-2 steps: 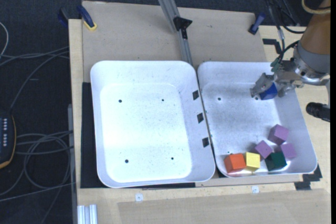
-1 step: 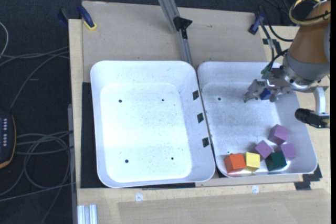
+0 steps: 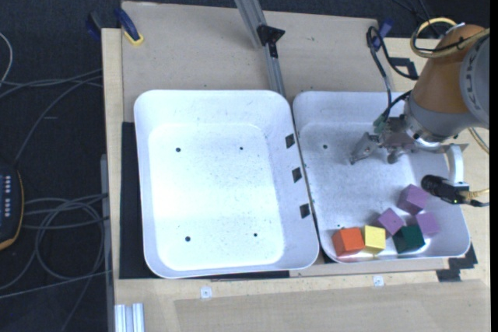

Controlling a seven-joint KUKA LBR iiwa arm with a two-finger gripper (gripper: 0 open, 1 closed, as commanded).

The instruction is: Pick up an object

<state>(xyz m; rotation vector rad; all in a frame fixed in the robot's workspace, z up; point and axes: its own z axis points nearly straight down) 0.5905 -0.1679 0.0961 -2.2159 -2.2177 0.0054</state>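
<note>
Blocks crowd the near right corner of the right bin (image 3: 327, 120): an orange block (image 3: 348, 240), a yellow block (image 3: 375, 237) just beside it, a dark green block (image 3: 408, 239), and three purple blocks, one (image 3: 391, 221) touching the yellow one, one (image 3: 427, 224) by the green one, and one (image 3: 413, 198) a little farther up the bin. Any of them would serve as the object to pick up. Beside this bin lies the left bin (image 3: 148, 113), white and speckled.

Above the right bin's bare middle hangs the gripper (image 3: 375, 151), well apart from the cluster, on the arm (image 3: 443, 82) that reaches in from the right. Its two fingers appear spread apart with nothing between them, pointing toward the bin's left wall.

Judging from this, the step in hand is the approach. To do it well, the arm should travel toward the near corner and choose a block with free sides. The upper purple block looks the easiest, since it sits apart from its neighbours. The orange and yellow pair touch, so fingers closing there risk jamming or pushing both. Descending straight down, with fingers straddling the block across its free faces, should help.
</note>
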